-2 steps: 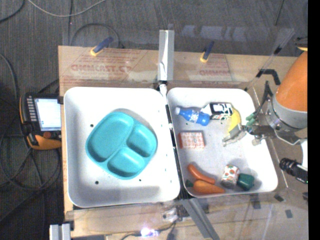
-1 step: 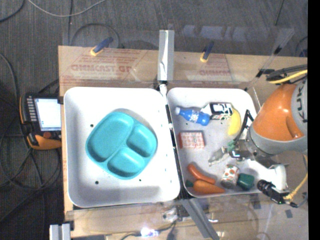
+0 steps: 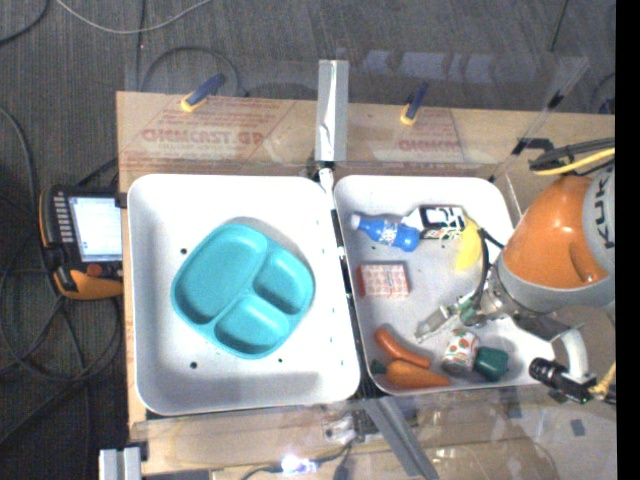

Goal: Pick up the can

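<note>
- Near the middle of the left bin (image 3: pixel 150 268), a blue tray (image 3: pixel 243 286) is seen.
- By the right bin's (image 3: pixel 500 193) front edge, the can (image 3: pixel 459 351) stands; it is likely light, stiff and slippery, best held round its sides.
- Just above it, the gripper (image 3: pixel 447 318) is seen open, holding nothing.

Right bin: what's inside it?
Right bin holds a blue bottle, pink box, banana, two carrots, the can and a green block. The arm covers its right edge.

Black letters "KU" on the arm's orange band (image 3: pixel 572 238); cardboard (image 3: pixel 210 136) print illegible.
</note>
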